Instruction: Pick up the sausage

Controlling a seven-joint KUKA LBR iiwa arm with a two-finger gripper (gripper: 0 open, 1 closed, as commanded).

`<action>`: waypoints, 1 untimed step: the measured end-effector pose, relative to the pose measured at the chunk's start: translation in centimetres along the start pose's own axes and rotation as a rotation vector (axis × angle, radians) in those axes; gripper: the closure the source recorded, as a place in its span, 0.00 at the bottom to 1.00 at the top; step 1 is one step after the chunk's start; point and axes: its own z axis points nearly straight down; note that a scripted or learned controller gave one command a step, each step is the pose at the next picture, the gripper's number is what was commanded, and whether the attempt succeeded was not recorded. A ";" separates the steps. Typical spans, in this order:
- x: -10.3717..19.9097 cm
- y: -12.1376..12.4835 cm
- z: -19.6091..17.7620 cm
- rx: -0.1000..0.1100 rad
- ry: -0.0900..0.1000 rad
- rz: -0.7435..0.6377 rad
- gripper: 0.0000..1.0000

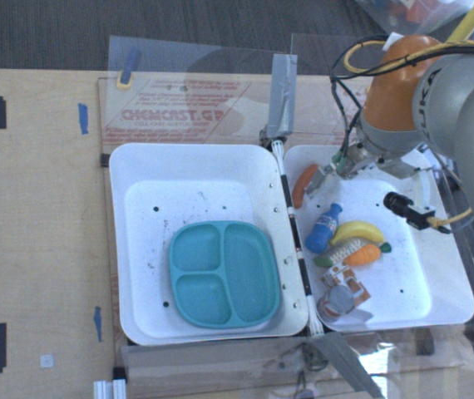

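The pale wooden counter carried two white bins. The sausage lay in the right bin, against its far-left wall, not yet lifted. The end effector hung just right of it; I could not tell its state, blurred beneath the wrist.

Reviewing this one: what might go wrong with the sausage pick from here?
The sausage lies against the right bin's left wall, so a finger may strike the wall or find no room beside it. The blue bottle sits just below it and could get nudged. The gripper arrives at a slant, so it may slip.
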 end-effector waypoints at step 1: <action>-0.6 -0.1 1.1 0.016 0.011 -0.100 0.00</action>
